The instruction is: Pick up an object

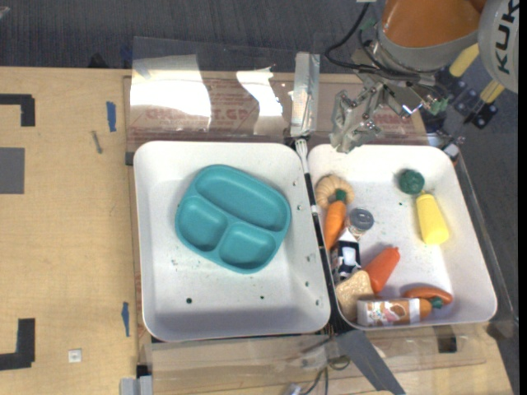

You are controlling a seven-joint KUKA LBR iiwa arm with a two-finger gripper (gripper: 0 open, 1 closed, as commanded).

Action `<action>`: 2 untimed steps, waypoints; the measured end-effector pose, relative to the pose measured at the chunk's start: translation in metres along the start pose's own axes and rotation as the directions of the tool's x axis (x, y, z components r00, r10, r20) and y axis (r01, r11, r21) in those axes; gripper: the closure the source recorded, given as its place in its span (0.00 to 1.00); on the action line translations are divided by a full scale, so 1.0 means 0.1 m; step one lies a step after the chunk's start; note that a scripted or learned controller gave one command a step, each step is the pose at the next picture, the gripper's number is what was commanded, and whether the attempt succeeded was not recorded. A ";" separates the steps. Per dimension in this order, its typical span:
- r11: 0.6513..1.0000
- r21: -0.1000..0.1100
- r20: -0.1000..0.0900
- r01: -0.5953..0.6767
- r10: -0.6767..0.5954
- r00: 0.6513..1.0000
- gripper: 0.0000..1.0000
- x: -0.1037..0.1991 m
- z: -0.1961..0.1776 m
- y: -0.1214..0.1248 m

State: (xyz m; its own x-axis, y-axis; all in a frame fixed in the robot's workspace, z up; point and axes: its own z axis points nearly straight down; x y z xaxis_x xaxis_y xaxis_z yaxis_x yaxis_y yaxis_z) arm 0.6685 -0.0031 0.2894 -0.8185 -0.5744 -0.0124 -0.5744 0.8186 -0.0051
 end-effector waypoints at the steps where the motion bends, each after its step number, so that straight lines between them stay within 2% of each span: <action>1: 1.000 -0.002 -0.001 -0.011 0.011 1.000 1.00 -0.19 -0.06 0.28; 2: 1.000 0.003 0.011 -0.012 0.012 1.000 1.00 -0.21 -0.19 0.27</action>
State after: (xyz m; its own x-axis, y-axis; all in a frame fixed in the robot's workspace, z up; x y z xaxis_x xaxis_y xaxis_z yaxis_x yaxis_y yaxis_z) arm 0.6701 0.0314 0.3086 -0.8250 -0.5646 -0.0234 -0.5646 0.8253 -0.0075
